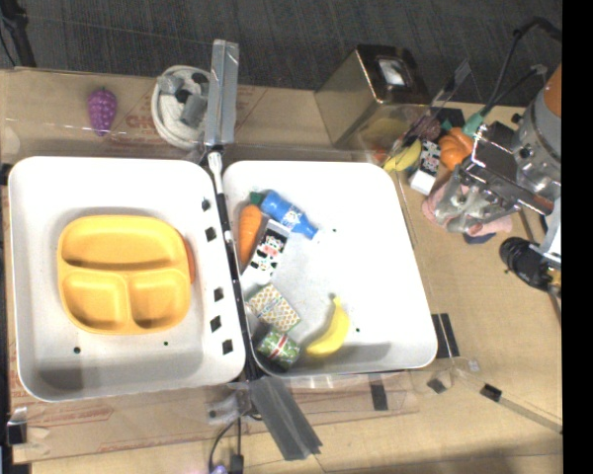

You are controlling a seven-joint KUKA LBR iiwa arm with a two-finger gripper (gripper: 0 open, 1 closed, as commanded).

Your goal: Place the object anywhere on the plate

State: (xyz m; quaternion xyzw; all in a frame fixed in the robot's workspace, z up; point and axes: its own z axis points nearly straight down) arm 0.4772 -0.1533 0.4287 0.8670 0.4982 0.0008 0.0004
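Camera view from above has the gripper [499, 181] at the right, outside both bins, hanging over the bare bench beside a clutter of small toys [437, 151]; its metal parts blur together, so I cannot tell how it is set or whether it has hold of anything. The yellow plate [125, 272], with three compartments, lies in the left bin [40, 363]. The right bin [385, 265] holds the loose things: a carrot [250, 227] against the divider, a blue bottle [287, 213] just beside it with a pale label too small to read, a black-and-white carton [270, 252] touching the carrot's lower end, a patterned packet [275, 309], a green can [277, 346] at the near wall, and a banana [330, 331] just right of the can. No writing on any of them is legible. Behind the bins sit a purple bunch of grapes [102, 110], a white roll [181, 105] and a brown box [381, 87].
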